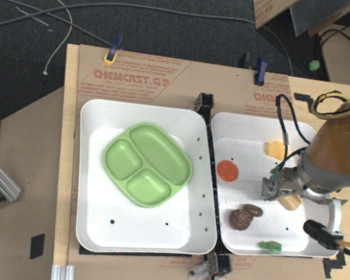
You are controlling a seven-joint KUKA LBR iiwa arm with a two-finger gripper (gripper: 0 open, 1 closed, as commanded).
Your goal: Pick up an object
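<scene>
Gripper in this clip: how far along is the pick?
Nothing looks picked yet. The gripper is low in the right bin, next to a tan piece; no object shows between its fingers. The orange disc, brown lump, yellow block and green piece all lie on the bin floor. Grasp and lift remain.

Robotics lab: clamped cardboard bench point(138, 75), two white bins point(91, 158), loose floor cables point(45, 11).

divided plate point(148, 164) in left bin point(89, 177), round disc point(227, 170) in right bin point(245, 132), lumpy piece point(241, 218) nearer the camera
</scene>
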